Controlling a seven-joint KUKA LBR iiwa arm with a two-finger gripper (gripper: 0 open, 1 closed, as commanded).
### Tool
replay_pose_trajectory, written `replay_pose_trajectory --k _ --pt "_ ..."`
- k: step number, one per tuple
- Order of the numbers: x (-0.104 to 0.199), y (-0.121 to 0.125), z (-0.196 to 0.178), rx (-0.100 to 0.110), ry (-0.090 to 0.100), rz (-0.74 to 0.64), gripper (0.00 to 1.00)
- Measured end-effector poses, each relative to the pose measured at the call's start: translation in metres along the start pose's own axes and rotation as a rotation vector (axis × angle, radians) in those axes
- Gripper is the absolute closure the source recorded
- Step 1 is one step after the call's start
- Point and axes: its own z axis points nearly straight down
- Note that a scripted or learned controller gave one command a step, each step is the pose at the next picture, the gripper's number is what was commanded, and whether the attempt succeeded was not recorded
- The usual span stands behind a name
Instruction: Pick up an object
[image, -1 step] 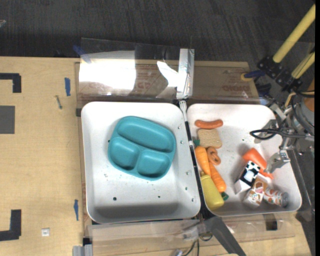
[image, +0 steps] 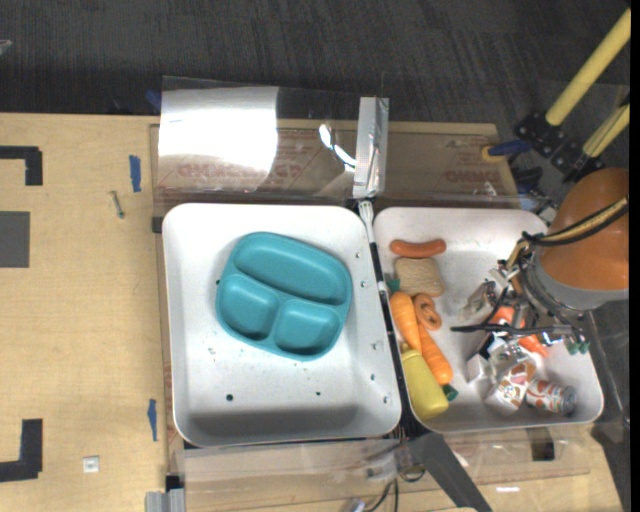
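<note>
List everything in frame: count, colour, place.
Bins: 2, white, side by side on the bench.
Divided plate: 1, teal, middle of left bin.
Sausage: 1, red-orange, top of right bin.
Bread slice: 1, tan, below the sausage.
Carrots: 2, orange, left side of right bin.
Yellow piece: 1, yellow, lower left of right bin.
Small mixed items: count unclear, white and red, lower right of right bin.
Arm: 1, grey with orange band, over right bin's right side.
Gripper: 1, dark, low among the small items.
</note>
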Motion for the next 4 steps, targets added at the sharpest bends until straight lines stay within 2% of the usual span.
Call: replay_pose_trajectory --k 1,2,3,4 --pt "0.005 0.005 0.004 0.015 -0.019 -0.045 0.00" --pt "0.004 -0.008 0.005 -0.004 -0.013 -0.001 0.00" --pt "-0.002 -0.018 0.006 -0.004 -0.012 -0.156 0.00" --pt "-0.038 0.011 0.006 0.013 -0.011 -0.212 0.00"
